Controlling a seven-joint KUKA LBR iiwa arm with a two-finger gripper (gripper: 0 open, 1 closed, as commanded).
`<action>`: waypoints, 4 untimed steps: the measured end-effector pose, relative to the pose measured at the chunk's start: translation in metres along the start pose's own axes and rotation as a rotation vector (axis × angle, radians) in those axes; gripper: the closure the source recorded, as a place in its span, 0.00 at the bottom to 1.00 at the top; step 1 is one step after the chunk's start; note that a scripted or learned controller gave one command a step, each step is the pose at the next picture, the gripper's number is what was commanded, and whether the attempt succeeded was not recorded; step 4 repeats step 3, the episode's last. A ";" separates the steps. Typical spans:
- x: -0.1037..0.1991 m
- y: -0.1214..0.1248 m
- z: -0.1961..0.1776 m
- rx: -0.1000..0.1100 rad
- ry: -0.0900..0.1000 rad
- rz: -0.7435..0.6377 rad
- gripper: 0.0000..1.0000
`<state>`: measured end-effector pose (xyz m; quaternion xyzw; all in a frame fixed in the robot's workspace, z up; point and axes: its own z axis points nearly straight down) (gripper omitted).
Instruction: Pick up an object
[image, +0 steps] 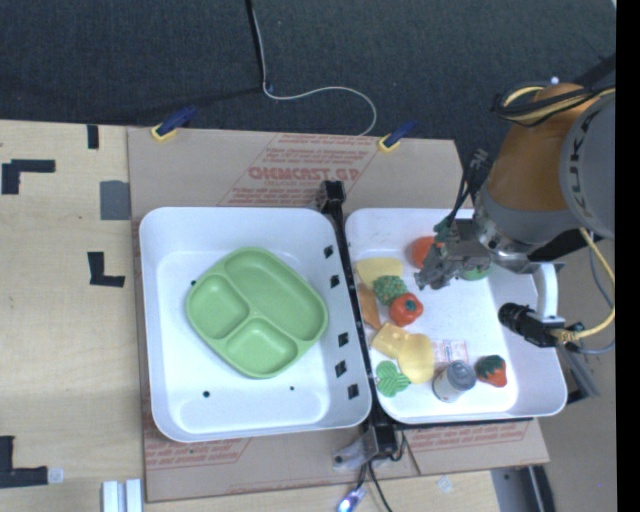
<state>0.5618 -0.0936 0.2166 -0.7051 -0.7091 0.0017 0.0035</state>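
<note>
Robotics lab: taped cardboard bench (300, 170), clamped white bins (160, 300), loose cable (300, 95).

The arm (570, 190) is showing a broad orange band beside a rounded grey shell that is bearing part of its dark maker's lettering. A yellow cable (525, 97) is looping over the top of the orange section, and thin black cables (466, 195) are hanging along its left side. Below, the dark metal gripper (447, 262) is sitting under a silvery wrist ring, while a white bracket with a black cylindrical fitting (520, 322) is sticking out beside it.

Divided plate (257, 312) in left bin (160, 300), toy foods (405, 345) in right bin (530, 395)
</note>
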 end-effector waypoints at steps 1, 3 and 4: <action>0.044 -0.020 0.008 0.000 -0.001 0.001 1.00; 0.152 -0.057 -0.010 -0.002 -0.002 -0.002 1.00; 0.152 -0.057 -0.010 -0.002 -0.002 -0.002 1.00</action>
